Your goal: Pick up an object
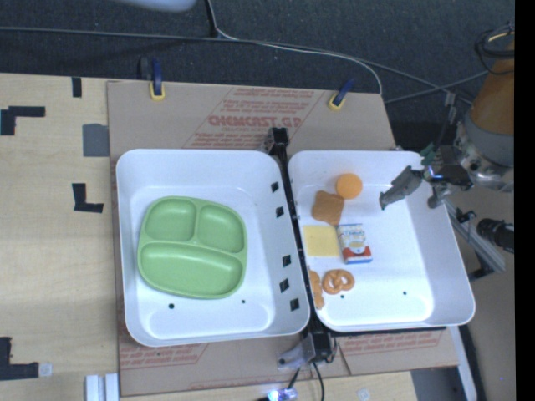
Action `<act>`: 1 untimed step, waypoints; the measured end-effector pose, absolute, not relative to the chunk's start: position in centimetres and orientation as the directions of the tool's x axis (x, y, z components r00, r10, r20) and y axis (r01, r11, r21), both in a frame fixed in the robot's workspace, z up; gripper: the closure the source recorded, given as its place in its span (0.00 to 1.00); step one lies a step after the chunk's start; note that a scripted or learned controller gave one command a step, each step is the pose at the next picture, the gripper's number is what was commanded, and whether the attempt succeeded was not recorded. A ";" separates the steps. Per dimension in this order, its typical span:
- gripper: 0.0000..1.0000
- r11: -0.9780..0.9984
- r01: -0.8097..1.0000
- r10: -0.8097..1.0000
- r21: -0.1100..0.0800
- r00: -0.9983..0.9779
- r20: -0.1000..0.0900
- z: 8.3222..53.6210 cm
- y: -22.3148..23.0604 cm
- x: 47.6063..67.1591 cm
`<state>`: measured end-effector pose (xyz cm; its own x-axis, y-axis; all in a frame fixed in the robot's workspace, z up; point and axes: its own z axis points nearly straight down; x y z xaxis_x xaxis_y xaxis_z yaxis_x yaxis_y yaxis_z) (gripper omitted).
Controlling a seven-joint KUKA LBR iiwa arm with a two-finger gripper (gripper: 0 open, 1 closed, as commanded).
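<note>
Jaws (418, 188) spread open (nothing between them) above carton (355, 243) lying lengthwise near-to-far.

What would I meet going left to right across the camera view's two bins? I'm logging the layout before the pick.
Green divided plate in the left bin → yellow slice in the right bin → small carton → gripper over the right bin's far right part.

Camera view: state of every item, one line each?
green divided plate: flat in left bin, nothing on it
orange ball: loose in right bin
brown block: loose, below the ball
yellow slice: lying flat
small carton: lying flat beside the slice
pretzel: lying flat
pincer: open, holding nothing
</note>
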<state>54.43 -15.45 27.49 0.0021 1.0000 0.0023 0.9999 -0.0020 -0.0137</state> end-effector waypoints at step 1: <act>0.00 0.002 1.000 1.000 -0.001 -0.002 0.000 28.2 -15.4 54.6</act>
<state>54.64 -15.40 28.17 -0.0016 1.0000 0.0000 1.0000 0.0016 -0.0012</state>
